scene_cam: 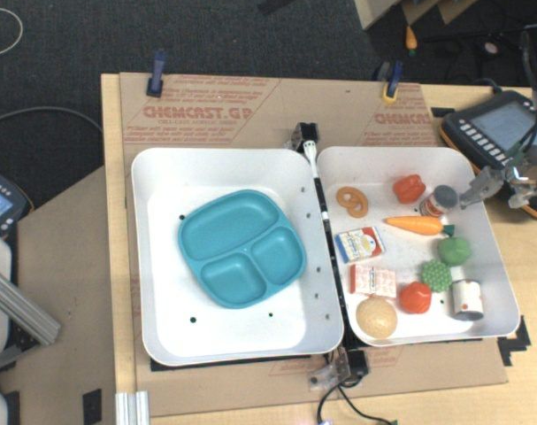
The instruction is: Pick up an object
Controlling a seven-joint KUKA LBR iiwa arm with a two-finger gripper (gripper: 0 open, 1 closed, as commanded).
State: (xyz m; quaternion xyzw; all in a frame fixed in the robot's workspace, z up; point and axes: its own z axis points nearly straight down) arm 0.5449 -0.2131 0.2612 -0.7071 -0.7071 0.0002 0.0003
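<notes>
The right bin [502, 264] holds several toy foods: a pretzel [352, 202], a red pepper [409, 188], an orange carrot [416, 225], a green lime-like ball [455, 250], a broccoli floret [435, 275], a red tomato [416, 297] and a tan bread roll [377, 317]. Two small printed packets [358, 243] [372, 281] lie at its left side. A small grey-capped jar [441, 200] lies near the far right, and a white can [467, 299] near the front right. A grey piece that looks like my gripper [487, 184] reaches over the bin's right rim, just right of the jar.
A teal divided plate [241, 248] lies in the left bin [153, 237]. A black handheld pendant [494, 129] rests on the bench beyond the right bin's far corner. Blue and yellow clamps [156, 73] hold the cardboard sheet at the back.
</notes>
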